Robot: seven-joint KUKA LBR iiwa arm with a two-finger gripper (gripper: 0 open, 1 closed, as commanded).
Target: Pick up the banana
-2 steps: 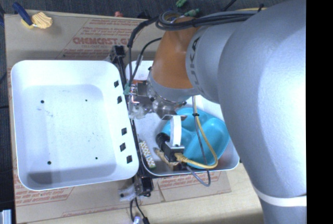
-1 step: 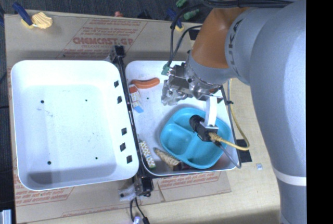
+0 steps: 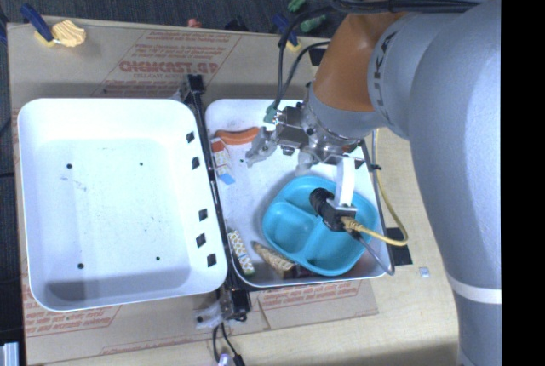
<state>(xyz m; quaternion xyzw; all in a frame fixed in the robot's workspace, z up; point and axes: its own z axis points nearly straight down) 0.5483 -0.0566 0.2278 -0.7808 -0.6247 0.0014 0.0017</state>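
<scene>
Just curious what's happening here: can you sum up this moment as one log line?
hand: low over right bin | neighbour: blue dish, just beside | banana pick: unconfirmed

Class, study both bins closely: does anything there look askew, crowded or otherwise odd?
Yes. The blue dish in the right bin sits tilted, its lower edge resting on small items at the bin's near wall. Everything is crowded into that bin. The end effector hovers above it.

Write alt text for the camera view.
A grey and orange robot arm reaches over the right white bin, which holds a blue divided dish and small cluttered items. The left white bin sits beside it on a cardboard-covered bench.
</scene>
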